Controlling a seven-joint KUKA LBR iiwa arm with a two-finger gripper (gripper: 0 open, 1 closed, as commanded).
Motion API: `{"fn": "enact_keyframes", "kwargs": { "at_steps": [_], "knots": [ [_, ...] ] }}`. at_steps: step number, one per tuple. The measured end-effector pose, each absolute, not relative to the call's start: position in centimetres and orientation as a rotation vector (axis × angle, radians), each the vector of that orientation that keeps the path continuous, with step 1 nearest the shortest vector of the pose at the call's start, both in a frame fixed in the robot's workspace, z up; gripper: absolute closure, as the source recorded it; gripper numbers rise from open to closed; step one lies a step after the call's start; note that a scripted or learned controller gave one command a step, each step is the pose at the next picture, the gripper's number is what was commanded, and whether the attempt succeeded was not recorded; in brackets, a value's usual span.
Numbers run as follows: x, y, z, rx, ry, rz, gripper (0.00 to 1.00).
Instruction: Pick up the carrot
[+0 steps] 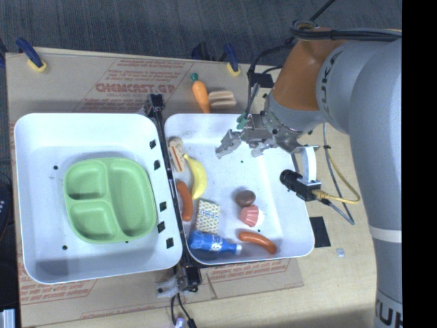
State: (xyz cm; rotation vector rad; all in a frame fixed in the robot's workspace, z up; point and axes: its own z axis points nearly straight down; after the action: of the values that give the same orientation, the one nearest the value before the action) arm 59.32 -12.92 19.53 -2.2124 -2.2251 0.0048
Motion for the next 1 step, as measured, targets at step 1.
{"fn": "enact_keyframes", "kwargs": {
  "at_steps": [1],
  "knots": [
    [54.96,-9.31,10.85,-2.286,-2.146,0.007,0.0]
  ]
}}
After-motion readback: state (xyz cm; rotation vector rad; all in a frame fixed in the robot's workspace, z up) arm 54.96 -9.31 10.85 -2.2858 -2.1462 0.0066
